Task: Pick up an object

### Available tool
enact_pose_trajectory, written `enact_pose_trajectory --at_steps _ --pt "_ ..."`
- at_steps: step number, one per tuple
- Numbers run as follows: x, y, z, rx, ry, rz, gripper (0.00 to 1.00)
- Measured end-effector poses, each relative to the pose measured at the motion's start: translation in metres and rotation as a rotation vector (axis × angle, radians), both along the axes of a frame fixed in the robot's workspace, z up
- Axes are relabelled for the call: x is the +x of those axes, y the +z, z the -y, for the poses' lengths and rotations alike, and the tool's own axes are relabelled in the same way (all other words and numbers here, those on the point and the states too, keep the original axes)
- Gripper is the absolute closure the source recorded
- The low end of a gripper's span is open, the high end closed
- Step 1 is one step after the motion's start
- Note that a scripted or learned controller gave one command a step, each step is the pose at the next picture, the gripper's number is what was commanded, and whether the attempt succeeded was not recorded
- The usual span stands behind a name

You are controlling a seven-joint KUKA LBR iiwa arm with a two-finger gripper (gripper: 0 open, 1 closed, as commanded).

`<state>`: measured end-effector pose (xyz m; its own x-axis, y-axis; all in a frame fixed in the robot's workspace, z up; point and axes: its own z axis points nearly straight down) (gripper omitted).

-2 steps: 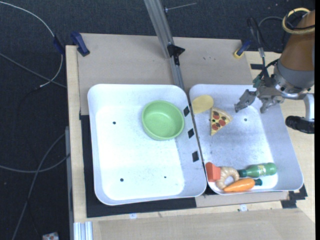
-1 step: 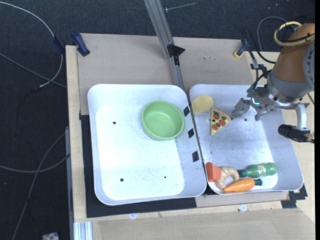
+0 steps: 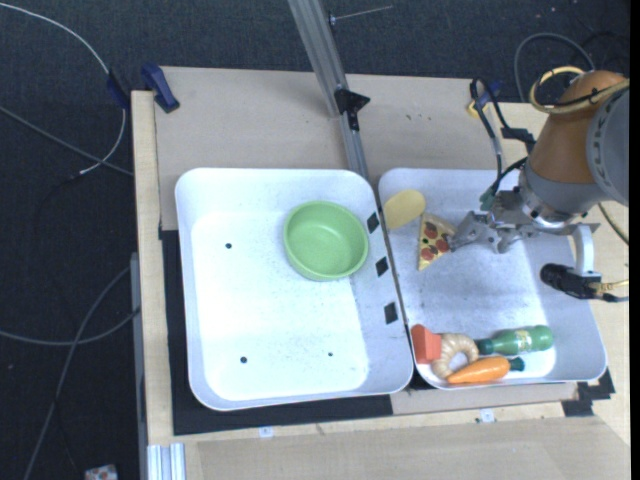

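In the right bin (image 3: 490, 288), a toy pizza slice (image 3: 432, 241) lies near the upper left corner, just below a flat yellow piece (image 3: 404, 208). My gripper (image 3: 462, 234) is low over the bin, right beside the slice's right edge and pointing at it. Whether it touches the slice is unclear. Along the bin's front wall lie a red block (image 3: 426, 344), a beige curled toy (image 3: 458, 348), an orange carrot (image 3: 478, 371) and a green bottle (image 3: 515, 341).
A green bowl (image 3: 323, 240) sits in the left bin (image 3: 250, 338) near its upper right. A metal pole (image 3: 330, 58) slants down to the divider between the bins. Cables loop behind the arm at the right.
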<state>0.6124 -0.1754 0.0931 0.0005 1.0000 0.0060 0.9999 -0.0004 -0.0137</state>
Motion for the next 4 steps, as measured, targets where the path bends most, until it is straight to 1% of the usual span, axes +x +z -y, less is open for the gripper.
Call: enact_pose_trajectory --at_steps 1,2,3,4 --pt "0.002 0.016 0.000 0.000 0.000 0.007 1.00" --pt "0.002 0.077 -0.010 -0.006 0.002 0.022 1.00" --pt "0.009 0.127 -0.018 -0.006 0.002 0.021 1.00" --pt "0.021 0.184 -0.019 -0.006 0.002 0.022 1.00"
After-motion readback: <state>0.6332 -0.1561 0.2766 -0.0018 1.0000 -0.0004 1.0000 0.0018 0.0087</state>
